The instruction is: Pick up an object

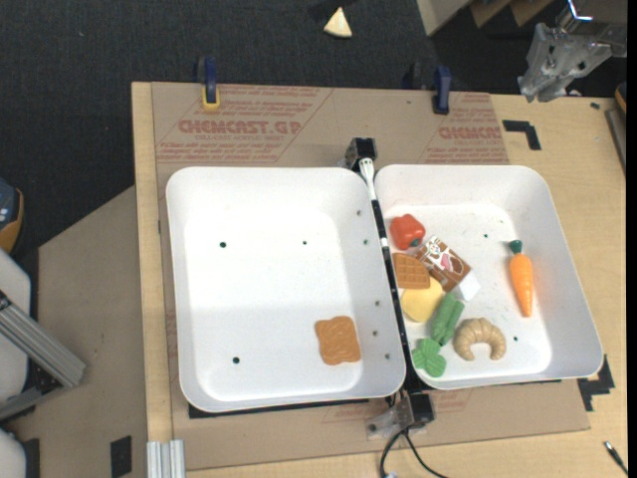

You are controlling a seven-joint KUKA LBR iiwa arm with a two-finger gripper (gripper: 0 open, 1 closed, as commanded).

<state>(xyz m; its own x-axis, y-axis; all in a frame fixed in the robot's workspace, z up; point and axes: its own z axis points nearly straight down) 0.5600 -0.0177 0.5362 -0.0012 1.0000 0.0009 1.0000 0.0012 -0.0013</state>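
Brown cardboard sheet, printed red lettering, flat on bench.
Two blue clamps at sheet's far edge.
Left white bin and right white bin, side by side, touching.
Black clip at far end of shared seam.
Pale yellow wedge-shaped scrap on dark floor.
Aluminium rail, lower left.

Cracker alone in left bin

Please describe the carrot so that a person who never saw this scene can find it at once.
Look at the right bin of the two white bins. The carrot lies alone near its right wall, apart from the pile of food. It is the only long orange thing with a green top.
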